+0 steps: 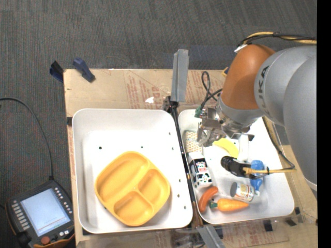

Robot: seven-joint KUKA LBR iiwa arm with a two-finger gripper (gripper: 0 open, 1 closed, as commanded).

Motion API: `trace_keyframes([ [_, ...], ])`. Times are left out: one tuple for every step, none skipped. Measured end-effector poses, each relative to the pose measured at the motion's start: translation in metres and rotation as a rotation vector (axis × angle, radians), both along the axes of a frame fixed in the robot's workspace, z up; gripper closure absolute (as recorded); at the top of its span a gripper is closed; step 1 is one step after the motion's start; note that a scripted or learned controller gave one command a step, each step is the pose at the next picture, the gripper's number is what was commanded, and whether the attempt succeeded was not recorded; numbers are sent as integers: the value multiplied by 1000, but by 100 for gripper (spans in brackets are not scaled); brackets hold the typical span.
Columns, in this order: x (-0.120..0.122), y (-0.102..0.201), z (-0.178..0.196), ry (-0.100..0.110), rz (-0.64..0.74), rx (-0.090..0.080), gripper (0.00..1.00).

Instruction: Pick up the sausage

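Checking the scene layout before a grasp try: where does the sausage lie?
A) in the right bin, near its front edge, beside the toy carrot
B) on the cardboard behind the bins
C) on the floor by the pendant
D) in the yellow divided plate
A: the reddish sausage lies in the right bin near the front edge, next to the toy carrot.

Cardboard-topped bench [129,89] carrying 2 white bins, left bin [83,123] and right bin [282,203], lying side by side.

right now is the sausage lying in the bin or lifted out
Lying in the bin. The sausage rests flat on the right bin floor beside the carrot, apart from the gripper.
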State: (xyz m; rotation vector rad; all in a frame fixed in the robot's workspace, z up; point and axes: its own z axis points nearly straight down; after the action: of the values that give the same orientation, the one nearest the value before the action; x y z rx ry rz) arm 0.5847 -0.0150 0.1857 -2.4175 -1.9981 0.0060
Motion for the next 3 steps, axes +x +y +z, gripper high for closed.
trace_keyframes([
  [-47,0,-1,1,78,0,100],
  [-74,7,0,0,111,0,100],
  [-1,-25,0,-1,73,-1,100],
])
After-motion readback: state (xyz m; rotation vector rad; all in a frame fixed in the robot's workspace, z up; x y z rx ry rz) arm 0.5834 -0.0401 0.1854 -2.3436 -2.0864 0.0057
